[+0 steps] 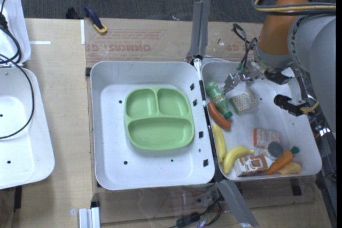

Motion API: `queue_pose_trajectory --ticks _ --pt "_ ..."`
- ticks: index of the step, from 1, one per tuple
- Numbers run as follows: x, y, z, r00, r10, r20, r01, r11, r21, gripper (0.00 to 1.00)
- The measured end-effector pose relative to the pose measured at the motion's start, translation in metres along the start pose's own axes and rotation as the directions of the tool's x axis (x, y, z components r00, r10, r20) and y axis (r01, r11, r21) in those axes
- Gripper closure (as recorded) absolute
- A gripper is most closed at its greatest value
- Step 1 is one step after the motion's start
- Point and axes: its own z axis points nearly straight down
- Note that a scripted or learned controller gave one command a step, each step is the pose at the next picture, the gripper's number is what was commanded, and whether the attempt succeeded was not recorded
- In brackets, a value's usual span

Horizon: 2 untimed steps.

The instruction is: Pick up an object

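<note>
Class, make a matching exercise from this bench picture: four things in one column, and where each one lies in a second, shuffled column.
Things:
1. green divided plate
2. banana
3. green bottle
4. carrot

Places:
A. right bin, upper left, by the divider
B. middle of the left bin
C. right bin, lower right corner
D. right bin, lower left

Pairs: 1-B, 2-D, 3-A, 4-C

In my right bin lie a green bottle (217,96) and a hot dog (219,116) along the left wall, with two bananas (228,152) below them. A speckled sponge (243,102) sits mid-bin. A red-and-white packet (264,137), a carton (253,164) and a carrot (281,161) crowd the near right corner.
</note>
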Motion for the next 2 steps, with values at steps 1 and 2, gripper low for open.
queue_pose_trajectory --ticks 1,2 --pt "0.0105 -0.0458 0.0027 0.993 -0.118 -0.009 0.118 0.993 0.004 0.0" --pt "0.0103 -0.0462 -0.0037 0.993 -0.115 -0.011 0.115 0.993 0.007 1.0"
